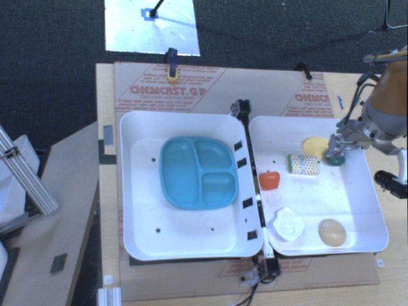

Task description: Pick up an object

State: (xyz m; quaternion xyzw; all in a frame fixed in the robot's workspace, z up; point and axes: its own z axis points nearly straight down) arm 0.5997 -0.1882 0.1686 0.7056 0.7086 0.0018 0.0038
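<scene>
While the arm reaches in from the right, its tool (336,153) sits low in the right bin (363,199), just beside a yellow lemon-like object (313,146) and touching or nearly touching it. I judge this as the approach step, with nothing gripped yet; whether the tool stands open or closed I cannot tell. Next it needs to settle squarely over one object and close. Near the lemon lies a speckled green-and-white sponge-like block (303,164), small and soft-looking. A blue divided plate (197,173) fills the left bin (137,190).
</scene>
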